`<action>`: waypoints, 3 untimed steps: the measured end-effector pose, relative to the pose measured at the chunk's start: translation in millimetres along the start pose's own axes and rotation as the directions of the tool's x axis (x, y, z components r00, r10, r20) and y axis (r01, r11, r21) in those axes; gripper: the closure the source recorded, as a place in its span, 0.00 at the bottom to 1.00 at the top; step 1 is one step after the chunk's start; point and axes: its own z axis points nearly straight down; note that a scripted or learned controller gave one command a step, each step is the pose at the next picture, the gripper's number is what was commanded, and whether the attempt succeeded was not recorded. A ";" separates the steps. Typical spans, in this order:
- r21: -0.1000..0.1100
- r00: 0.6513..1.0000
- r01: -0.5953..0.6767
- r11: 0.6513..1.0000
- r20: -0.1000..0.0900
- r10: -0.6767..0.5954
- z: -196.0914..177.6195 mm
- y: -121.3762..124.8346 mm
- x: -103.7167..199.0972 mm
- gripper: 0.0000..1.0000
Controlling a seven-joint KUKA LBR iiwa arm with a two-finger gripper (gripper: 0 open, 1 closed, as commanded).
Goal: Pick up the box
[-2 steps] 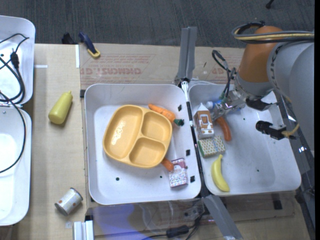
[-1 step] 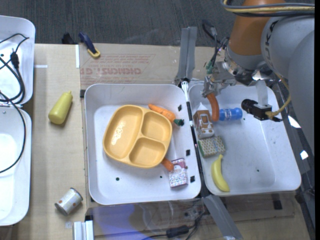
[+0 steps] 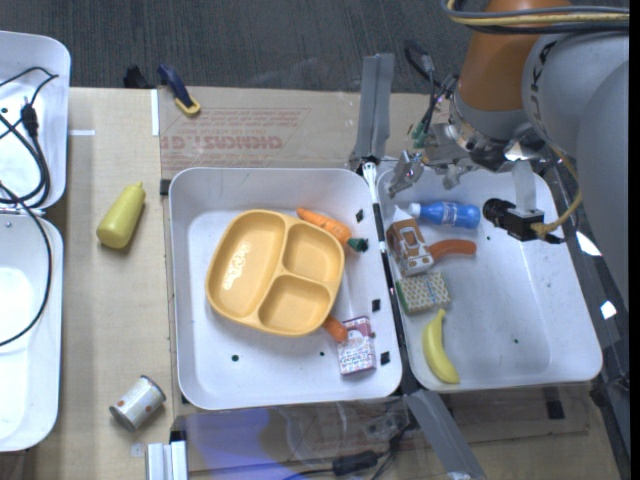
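A small brown and white box (image 3: 408,247) lies in the right bin (image 3: 520,338) close to its left wall. A second small box (image 3: 356,347), pink and white, lies in the left bin (image 3: 200,368) near the front right corner. My gripper (image 3: 425,171) hangs over the back left corner of the right bin, just behind a blue bottle (image 3: 447,213) and some way behind the brown box. Nothing shows in its grasp.
The right bin also holds an orange-red sausage-shaped item (image 3: 456,249), a checkered pad (image 3: 424,290) and a banana (image 3: 437,347). In the left bin are a yellow divided plate (image 3: 277,271) and a carrot (image 3: 324,222). On the bench lie a yellow bottle (image 3: 121,216) and a can (image 3: 136,401).
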 end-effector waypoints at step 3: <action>-0.006 0.996 -0.084 0.996 0.001 0.084 -47.6 -8.2 -65.8 0.00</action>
